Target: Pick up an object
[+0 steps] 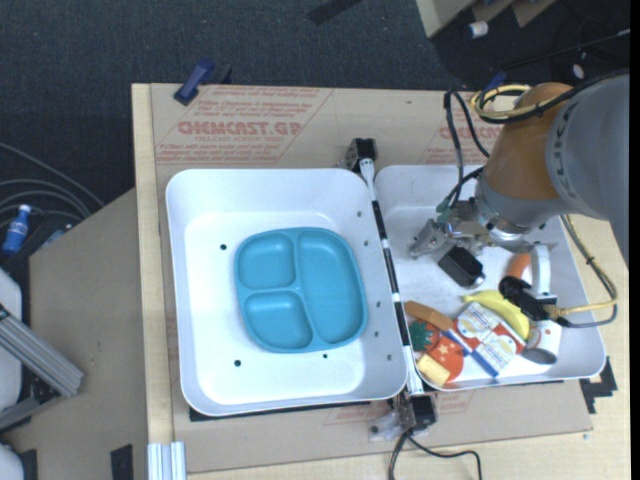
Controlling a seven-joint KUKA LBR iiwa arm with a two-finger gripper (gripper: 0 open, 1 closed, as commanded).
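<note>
Because the small black object [461,264] lies alone on the bare floor of the right bin [405,193], just below the gripper [432,240], it looks like the likeliest thing to be picked, though the task names none. It is dark, blocky and compact, lying at a slant; its finer shape is too small to read. The gripper's metal fingers [424,245] appear spread apart with nothing between them, so the gripper holds nothing.

A grasp could fail here in a few ways, judging from the layout. The fingers sit to the left of the black object rather than over it, so closing where they are would likely catch air. A low, smooth block could also skid across the slick bin floor if one finger touches first.

Nearer the camera, a banana [499,308], a red-and-white packet [480,338] and other clutter crowd the bin's lower corner. The left bin [200,198] holds a blue divided plate [298,288].
</note>
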